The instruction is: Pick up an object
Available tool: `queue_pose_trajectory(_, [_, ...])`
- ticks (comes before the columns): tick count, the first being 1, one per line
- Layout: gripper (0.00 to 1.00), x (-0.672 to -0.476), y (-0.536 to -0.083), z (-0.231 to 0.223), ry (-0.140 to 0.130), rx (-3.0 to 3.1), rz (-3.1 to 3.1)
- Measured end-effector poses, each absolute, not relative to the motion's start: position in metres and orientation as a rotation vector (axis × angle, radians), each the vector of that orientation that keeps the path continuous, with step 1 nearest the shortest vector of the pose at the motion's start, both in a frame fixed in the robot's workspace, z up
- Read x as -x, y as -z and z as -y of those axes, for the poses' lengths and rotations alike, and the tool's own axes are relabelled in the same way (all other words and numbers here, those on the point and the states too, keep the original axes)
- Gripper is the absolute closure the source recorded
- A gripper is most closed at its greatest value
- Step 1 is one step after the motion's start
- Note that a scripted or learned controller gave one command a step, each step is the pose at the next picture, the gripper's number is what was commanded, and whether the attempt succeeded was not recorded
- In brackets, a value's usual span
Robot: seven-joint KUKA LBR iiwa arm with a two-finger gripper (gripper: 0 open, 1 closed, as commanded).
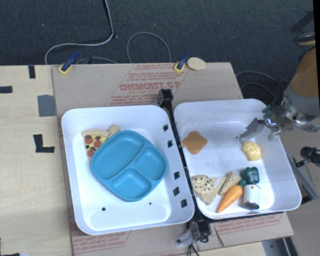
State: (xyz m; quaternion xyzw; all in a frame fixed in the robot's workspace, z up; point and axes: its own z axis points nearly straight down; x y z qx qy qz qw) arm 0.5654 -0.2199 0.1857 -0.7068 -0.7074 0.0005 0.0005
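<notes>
Pizza slice (93,139) and blue divided plate (128,164) lie in the left bin (74,158), far left of the claw (257,129). Nearer, in the right bin (224,108), are a brown cookie (194,142), cracker (204,187) and carrot (229,198). Yellow corn piece (252,150) lies just below the claw; whether it is wide or narrow, I cannot tell.
</notes>
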Motion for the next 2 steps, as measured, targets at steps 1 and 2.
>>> queue_pose_trajectory(1, [0.0, -0.545, -0.086, 0.226, 0.0, 2.231, 2.228])
queue_pose_trajectory(2, [0.0, -0.488, -0.087, 0.18, 0.003, 2.229, 2.228])
